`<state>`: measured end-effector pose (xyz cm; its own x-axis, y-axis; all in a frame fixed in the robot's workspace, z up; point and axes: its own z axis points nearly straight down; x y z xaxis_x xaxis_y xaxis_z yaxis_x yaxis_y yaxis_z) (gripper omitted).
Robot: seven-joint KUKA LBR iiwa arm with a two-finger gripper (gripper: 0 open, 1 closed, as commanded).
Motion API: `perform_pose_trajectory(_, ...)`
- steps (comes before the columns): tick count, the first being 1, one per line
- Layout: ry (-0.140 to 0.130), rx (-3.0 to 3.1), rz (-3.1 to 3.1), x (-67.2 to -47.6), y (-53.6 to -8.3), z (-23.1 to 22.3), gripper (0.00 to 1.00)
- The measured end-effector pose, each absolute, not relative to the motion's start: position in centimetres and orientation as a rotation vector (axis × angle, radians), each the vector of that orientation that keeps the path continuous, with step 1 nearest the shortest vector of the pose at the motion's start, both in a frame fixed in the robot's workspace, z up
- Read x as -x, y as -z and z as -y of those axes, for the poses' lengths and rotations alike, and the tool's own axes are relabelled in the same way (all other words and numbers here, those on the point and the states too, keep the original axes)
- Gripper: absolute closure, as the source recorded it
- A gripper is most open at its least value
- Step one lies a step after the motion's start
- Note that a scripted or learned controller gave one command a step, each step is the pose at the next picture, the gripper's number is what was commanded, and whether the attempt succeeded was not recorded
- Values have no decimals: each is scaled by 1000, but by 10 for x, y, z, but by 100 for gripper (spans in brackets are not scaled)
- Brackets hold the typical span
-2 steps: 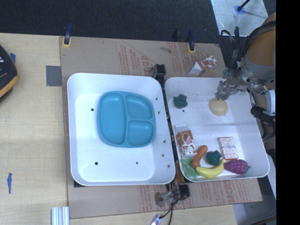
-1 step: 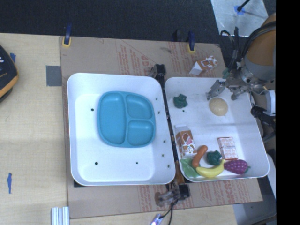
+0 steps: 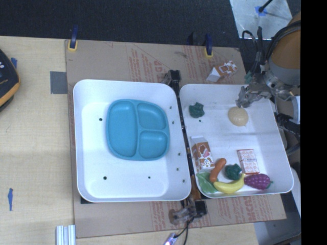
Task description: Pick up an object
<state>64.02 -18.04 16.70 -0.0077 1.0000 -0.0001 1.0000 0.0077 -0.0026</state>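
The right bin point(image 3: 271, 137) holds a pale round bun point(image 3: 238, 116), a dark green broccoli piece point(image 3: 196, 109), a brown carton point(image 3: 203, 154), a small orange box point(image 3: 248, 161), a carrot point(image 3: 217, 169), a second dark green piece point(image 3: 233, 171), a banana point(image 3: 228, 186) and purple grapes point(image 3: 257, 180). My gripper point(image 3: 246, 97) hangs at the bin's far right corner, just above and right of the bun. Nothing shows between its fingers.
The left bin point(image 3: 84, 137) carries a blue divided plate point(image 3: 138, 129). A small carton point(image 3: 223, 71) lies on the cardboard behind the right bin. Clamps point(image 3: 208, 42) pin the cardboard's far edge. A dark device point(image 3: 6, 78) sits at the far left.
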Motion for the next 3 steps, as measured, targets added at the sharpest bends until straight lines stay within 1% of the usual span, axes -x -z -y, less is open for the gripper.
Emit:
perform_pose_trajectory(1,-5,2214,2224,-546,-91,163,100)
perform_pose_trajectory(2,-2,2214,2226,-543,-192,83,100)
perform_pose_trajectory(3,-3,2215,2225,-542,-192,84,0)
